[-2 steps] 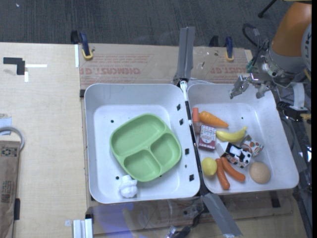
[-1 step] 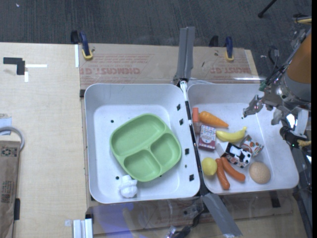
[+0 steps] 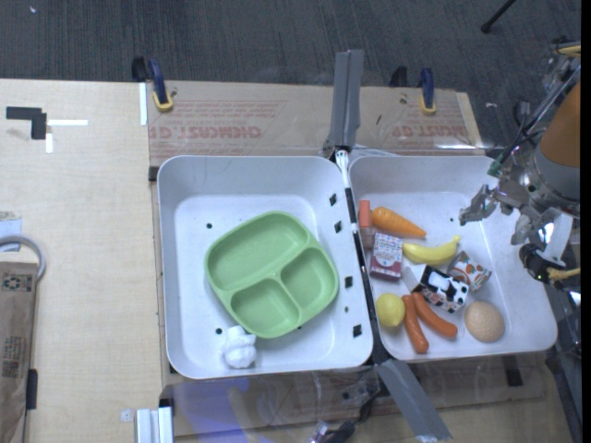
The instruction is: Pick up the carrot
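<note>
**A:** Where is the carrot sitting?

**B:** I'm looking across two white bins. The left bin is carrying a green plate. The right bin is carrying the food, and my arm is reaching in over its right side. The carrot is lying flat toward the back left of that bin, with its thick end near the divider and its thin end pointing at the banana. A small box is lying just in front of it.

**A:** How are you expecting it to handle?

**B:** I'm judging it to be a light, stiff toy with a smooth, tapering skin, so it is probably going to slip if I pinch it near the tip. I'm planning to take it across the thick half and close over its short width. There the sides are closest to parallel, and the box and banana are crowding it least.

**A:** Anything that could confuse you?

**B:** Two long orange pieces are lying at the front of the bin. I'm treating them as something else, since they aren't tapering.

**A:** And your gripper?

**B:** My gripper is hanging over the right part of the bin, well apart from the carrot and touching none of the food. I cannot tell whether it is spread or closed, because the metal is blurring together at this angle.
</note>
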Robot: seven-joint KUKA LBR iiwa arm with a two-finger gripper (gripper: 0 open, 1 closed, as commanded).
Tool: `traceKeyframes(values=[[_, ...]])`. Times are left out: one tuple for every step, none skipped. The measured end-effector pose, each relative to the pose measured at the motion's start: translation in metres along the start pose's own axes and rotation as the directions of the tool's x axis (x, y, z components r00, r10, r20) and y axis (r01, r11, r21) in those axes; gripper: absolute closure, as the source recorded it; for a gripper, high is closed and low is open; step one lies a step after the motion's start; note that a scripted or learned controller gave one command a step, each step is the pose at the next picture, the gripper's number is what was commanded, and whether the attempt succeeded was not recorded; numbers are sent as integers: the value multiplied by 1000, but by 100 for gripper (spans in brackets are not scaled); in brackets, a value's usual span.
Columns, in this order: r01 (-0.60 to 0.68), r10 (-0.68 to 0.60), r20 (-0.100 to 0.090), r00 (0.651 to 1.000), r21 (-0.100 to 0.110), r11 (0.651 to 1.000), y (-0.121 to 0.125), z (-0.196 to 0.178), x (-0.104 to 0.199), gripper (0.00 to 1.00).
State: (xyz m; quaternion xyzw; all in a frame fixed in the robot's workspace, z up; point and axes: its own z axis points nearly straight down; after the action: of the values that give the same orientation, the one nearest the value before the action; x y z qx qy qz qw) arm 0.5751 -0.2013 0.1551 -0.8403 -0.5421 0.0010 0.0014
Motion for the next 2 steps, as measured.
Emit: traceKeyframes(values=[[91,-91,2,996,1,996,-25,37,85,0],[248,-248,2,969,-2,969,-3,64,112,0]])
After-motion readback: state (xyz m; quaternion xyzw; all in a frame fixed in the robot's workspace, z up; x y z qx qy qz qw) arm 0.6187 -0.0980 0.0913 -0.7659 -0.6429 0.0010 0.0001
